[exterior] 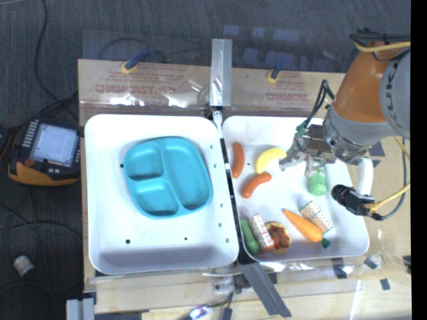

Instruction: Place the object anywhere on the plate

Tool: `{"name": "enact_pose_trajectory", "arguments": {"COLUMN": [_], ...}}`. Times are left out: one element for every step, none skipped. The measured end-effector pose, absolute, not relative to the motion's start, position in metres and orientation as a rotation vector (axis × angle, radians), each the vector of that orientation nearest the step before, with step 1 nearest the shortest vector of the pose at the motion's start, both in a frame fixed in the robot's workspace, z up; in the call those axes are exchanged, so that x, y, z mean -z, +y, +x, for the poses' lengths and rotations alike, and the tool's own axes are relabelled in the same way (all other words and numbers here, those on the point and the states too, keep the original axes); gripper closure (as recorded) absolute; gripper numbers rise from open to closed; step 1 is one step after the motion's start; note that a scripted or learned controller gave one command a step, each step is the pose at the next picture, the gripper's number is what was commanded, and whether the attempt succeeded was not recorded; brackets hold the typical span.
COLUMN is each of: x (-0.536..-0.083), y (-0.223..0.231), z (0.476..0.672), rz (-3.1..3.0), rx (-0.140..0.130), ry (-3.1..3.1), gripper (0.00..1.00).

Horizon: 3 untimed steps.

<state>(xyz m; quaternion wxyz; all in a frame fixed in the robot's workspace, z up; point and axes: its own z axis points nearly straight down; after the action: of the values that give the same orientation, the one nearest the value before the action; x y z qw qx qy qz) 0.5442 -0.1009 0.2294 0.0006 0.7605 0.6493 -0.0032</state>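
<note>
– Over in the right bin [352, 240], close by the gripper [299, 157]: a yellow toy [269, 157] touching or nearly touching its left side, and a green toy [317, 183] just below it. Task's object: uncertain between the two.

– Held already?

– Cannot tell. Grip state unreadable from this slant. Nothing seen clamped.

– Handling, then?

– Play food by the look, probably hollow plastic: light, stiff, smooth, a little slippery. Not fragile. Rounded, so likely to roll or squirt sideways under an off-centre pinch.

– Where to take hold?

– Yellow toy: across the short width, at mid-length, on the fattest part. Green toy: partly hidden under the wrist, shape unclear, so no firm call; across the narrow way if reachable.

– Anything crowding?

– Two orange toys [255, 184] just left of the yellow one, near but apart from it. Enough room for a straight descent, probably.

– And the target?

– Blue plate [167, 179] in the left bin [107, 235], three compartments, well apart from both toys, across the wall between the bins. Any compartment fine. Best to release low, against rolling off.
</note>
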Motion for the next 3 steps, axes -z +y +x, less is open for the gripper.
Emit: {"name": "enact_pose_trajectory", "arguments": {"x": [-0.182, -0.186, -0.161], "y": [-0.044, 0.042, 0.132], "z": [0.592, 0.608, 0.616], "rz": [2.432, 2.301, 2.207], "rx": [0.009, 0.002, 0.009], "ry": [1.991, 2.134, 2.238], "gripper": [1.00, 1.00, 1.00]}}
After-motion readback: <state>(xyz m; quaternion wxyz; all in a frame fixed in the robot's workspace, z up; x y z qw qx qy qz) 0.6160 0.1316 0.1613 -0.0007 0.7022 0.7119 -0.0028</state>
